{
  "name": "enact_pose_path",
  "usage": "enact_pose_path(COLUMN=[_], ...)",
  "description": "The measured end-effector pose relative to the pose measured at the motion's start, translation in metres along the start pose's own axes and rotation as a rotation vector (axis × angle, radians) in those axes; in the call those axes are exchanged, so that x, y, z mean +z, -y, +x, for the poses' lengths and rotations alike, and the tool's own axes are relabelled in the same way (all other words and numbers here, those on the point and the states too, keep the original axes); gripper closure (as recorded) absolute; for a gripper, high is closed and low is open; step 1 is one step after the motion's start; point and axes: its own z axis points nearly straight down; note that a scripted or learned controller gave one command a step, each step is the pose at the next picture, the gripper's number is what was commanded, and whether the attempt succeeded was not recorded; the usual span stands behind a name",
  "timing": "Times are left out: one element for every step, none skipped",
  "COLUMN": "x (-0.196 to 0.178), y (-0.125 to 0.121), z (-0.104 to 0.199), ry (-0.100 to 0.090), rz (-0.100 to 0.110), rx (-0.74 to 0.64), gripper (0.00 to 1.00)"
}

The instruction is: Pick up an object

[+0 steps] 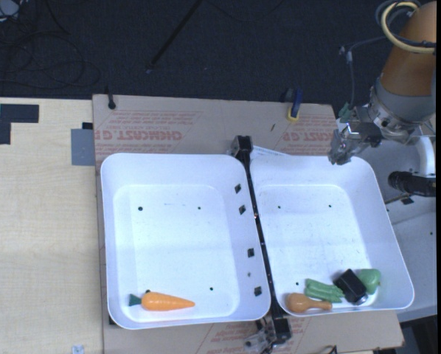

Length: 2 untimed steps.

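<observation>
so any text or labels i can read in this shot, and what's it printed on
Red printing on the cardboard sheet behind the left bin: upside down and blurred, not readable with any confidence.
Red printing on the same cardboard near the blue clamp: upside down, only a fragment, unreadable.
Red printing on the cardboard at the front edge, below the bins: cut off and too blurred to read.
No lettering can be made out on the bins, the carrot or the other objects.

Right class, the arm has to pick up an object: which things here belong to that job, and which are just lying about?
Belonging to the job:
hand
carrot
tan gourd-shaped toy
green pod
black block
green toy
left bin
right bin

Just lying about:
blue clamp
cardboard sheet
cables
</observation>
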Motion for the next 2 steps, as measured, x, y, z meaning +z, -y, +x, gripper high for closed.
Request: enact_pose_path(x=[-0.006, -0.004], y=[0.013, 0.033], z=[-0.02, -0.055], ry=[-0.001, -0.001], rz=[0.0, 0.001], rx=[0.0, 0.0], gripper=[1.0, 1.0])
